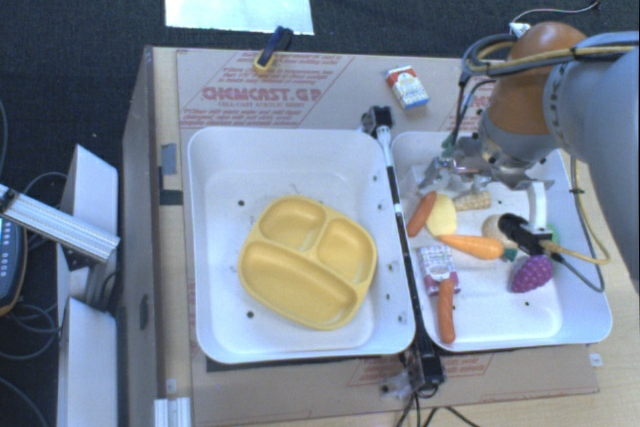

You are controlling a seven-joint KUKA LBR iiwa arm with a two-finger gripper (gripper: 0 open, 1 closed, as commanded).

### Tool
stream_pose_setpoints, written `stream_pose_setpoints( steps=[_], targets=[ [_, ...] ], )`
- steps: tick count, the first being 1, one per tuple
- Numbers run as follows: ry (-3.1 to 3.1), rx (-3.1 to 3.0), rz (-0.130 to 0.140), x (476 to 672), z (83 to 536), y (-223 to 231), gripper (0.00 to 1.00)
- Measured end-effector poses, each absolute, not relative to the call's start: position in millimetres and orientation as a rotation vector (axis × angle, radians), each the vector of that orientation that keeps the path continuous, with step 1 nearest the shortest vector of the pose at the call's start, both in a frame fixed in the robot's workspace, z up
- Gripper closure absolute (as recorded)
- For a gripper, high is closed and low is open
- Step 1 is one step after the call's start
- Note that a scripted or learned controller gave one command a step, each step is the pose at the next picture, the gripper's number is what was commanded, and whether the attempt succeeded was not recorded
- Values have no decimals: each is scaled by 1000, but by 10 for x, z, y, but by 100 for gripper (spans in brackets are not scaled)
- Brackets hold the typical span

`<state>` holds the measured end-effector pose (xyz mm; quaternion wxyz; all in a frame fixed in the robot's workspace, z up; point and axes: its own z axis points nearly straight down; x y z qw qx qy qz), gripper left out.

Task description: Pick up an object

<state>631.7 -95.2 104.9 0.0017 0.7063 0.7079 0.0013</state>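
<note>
The right bin (580, 315) holds several toy foods. A short carrot (421, 213) leans against a pale yellow lemon-like piece (443, 216). Just right of them lies a corn piece (474, 201), and below it a longer carrot (476, 246). Purple grapes (532, 272) sit at the right. A pink and white packet (437, 262) and a third carrot (446, 310) lie near the front left. My gripper (452, 172) is low in the bin's back left part, just above the lemon piece and the corn. Nothing shows between it and them.
The left bin (215, 215) holds a yellow divided plate (305, 260). A red and white box (407, 87) and a blue and yellow tool (272, 48) lie on the cardboard behind the bins. A black-tipped rod (390, 170) runs along the wall between the bins.
</note>
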Motion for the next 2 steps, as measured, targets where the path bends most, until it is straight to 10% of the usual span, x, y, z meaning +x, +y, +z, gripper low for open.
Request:
stream_pose_setpoints(
  steps=[2],
  targets=[
    [2222,2220,2,6088,939,-847,0]
  ],
)
